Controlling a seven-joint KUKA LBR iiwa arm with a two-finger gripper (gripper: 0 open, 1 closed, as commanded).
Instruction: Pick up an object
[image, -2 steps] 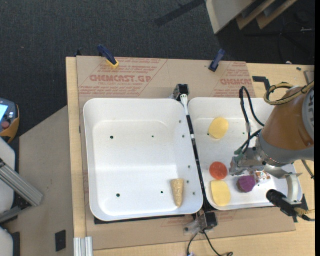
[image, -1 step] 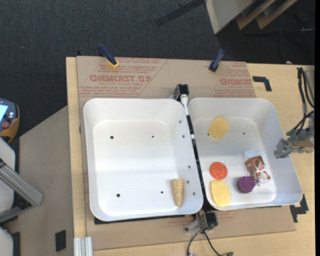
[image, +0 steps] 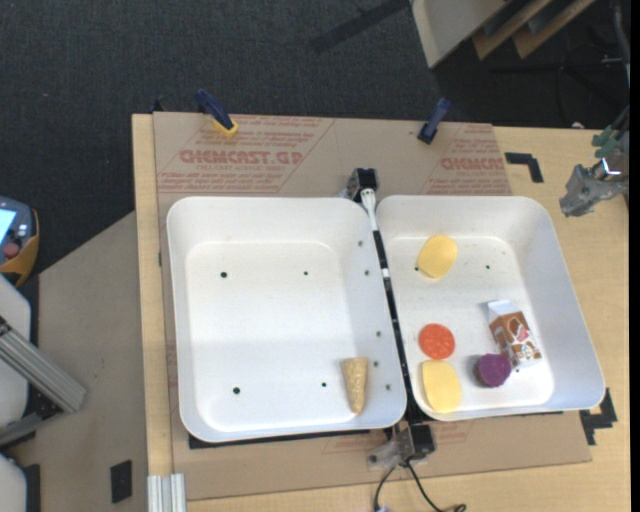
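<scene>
Gripper (image: 597, 180) at far right edge, off the bins, holding nothing visible, jaw gap can't tell; nearest obj. in right bin (image: 560, 290): yellow piece (image: 437, 256) well apart to its left, snack packet (image: 513, 334) below, ice-cream cone (image: 355, 384) in left bin (image: 185, 300).

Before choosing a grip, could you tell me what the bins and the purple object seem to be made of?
The bins look like thin moulded white plastic: smooth, slightly glossy, with rounded corners and raised rims. The purple object in the right bin looks like matt plastic or rubber, perhaps toy fruit; it is too small to tell which.
</scene>
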